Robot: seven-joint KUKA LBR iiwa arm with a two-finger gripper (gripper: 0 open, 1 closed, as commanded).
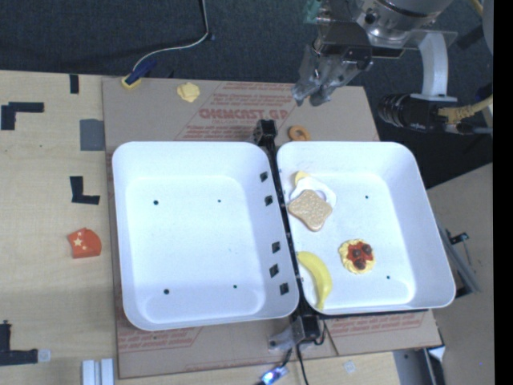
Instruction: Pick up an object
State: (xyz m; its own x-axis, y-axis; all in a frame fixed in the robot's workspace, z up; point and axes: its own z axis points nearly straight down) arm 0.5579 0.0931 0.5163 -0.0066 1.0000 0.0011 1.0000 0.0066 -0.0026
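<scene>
Two shallow white bins side by side on the bench (48, 175): left bin (192, 295), right bin (401, 215). Four things in the right bin, all crowding its left half: one slice of toast (310, 210) lying on top of one white fried-egg piece (308, 188) with a bit of yellow showing, one banana (316, 274) curved along the near left corner, one small round tart (357, 255) with red topping just right of the banana. Outside the bins, one yellow lump (188, 92) on the cardboard sheet (240, 111) behind the left bin, one small orange ring (297, 133) just past the right bin's far rim, one red-orange piece (85, 243) out on the bench to the left. Claw (315, 93) up high beyond the right bin's far edge, over the cardboard, well apart from every item, nothing between the fingers; released or clenched, cannot tell from this angle. Black clips down the seam between the bins, and a yellow and blue cable end (138, 73) by the cardboard's far left corner. Red print on the cardboard, partly legible, something like "CHEMCAST GP". Black marks and a grey patch on the bench at left.
</scene>
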